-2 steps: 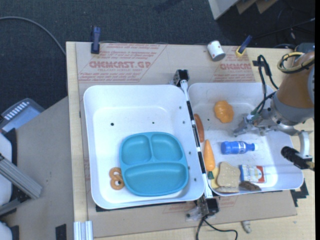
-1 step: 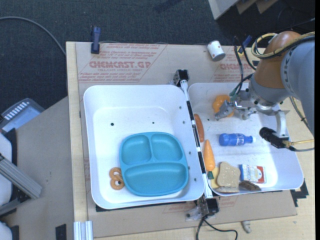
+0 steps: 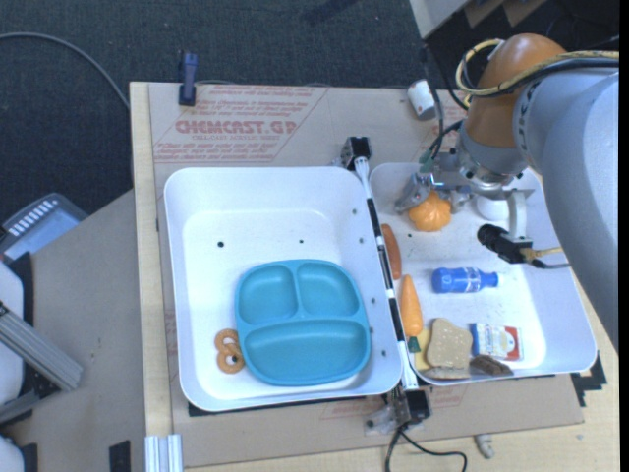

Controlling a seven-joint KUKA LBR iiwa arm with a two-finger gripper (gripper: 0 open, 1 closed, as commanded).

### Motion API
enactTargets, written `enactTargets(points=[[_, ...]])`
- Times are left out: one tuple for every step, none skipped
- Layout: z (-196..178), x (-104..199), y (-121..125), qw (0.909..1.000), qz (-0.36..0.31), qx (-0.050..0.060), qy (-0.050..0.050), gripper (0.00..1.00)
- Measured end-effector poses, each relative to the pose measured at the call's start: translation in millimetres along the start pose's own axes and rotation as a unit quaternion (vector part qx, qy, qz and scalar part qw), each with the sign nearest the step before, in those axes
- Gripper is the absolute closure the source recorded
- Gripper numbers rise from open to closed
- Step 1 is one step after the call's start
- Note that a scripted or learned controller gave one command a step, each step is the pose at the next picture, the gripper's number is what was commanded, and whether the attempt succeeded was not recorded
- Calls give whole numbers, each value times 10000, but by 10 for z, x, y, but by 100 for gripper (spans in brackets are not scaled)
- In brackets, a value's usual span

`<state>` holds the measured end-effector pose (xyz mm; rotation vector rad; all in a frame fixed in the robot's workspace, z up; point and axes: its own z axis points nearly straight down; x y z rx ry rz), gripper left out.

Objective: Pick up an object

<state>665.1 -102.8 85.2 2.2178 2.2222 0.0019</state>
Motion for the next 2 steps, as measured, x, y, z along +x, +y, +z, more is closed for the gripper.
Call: enactTargets(points=[[-108, -5, 7, 10000, -1, -14, -12, 100], [-1005, 709, -393, 10000, 0, 3, 9, 100]])
